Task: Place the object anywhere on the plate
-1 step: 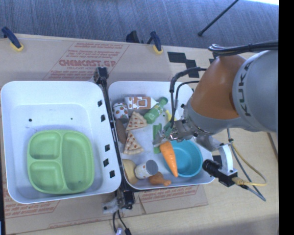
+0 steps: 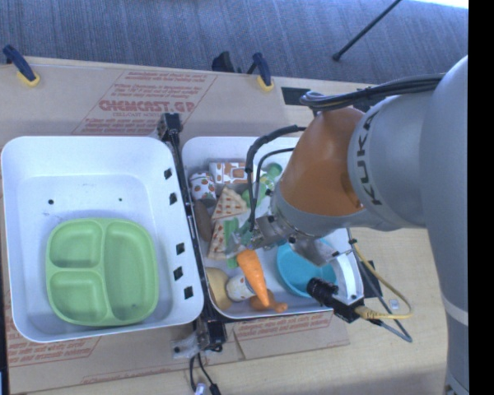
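A light green plate [image 2: 103, 270] with three compartments lies in the left bin [image 2: 33, 171], toward its front. The right bin [image 2: 199, 151] holds a heap of toy food: an orange carrot [image 2: 253, 275] near the front, sandwich wedges [image 2: 227, 206], a giraffe-patterned piece [image 2: 202, 187], a blue bowl [image 2: 296, 271] and a pale round piece [image 2: 217, 285]. My gripper [image 2: 259, 230] reaches down into the right bin just above the carrot and beside the sandwich wedges, and the orange wrist band hides most of it.
The grey arm [image 2: 412, 163] covers the right half of the right bin. Black clips [image 2: 171, 124] join the two bins along the middle wall. Cables [image 2: 379, 307] trail off the bench at the front right. Cardboard [image 2: 140, 97] lines the bench behind the bins.
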Motion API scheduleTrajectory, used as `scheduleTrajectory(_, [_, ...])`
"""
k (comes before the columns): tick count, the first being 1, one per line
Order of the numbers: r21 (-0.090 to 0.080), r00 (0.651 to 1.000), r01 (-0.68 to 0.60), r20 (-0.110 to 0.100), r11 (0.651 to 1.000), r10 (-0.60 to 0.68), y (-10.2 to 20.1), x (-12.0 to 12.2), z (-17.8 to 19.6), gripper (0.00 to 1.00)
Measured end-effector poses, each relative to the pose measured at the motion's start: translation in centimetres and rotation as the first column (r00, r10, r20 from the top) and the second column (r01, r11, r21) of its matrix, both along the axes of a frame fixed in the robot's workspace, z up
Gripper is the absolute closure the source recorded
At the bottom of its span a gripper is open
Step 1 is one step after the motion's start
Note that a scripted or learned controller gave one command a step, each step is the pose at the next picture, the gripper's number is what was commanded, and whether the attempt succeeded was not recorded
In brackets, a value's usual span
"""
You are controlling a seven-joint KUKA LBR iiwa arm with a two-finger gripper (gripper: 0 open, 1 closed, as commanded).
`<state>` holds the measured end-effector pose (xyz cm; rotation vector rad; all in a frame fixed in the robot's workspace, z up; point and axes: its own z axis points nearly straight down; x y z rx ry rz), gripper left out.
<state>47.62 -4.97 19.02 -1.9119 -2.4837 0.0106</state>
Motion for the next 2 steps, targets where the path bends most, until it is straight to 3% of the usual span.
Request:
scheduleTrajectory(1, [0.002, 0.990, -0.143, 0.004, 0.990, 0.143, 10.18, 9.02, 0.94, 1.00])
scheduleTrajectory(2, [0.000, 0.990, -0.138, 0.002, 0.990, 0.138, 9.81, 8.97, 0.90, 0.00])
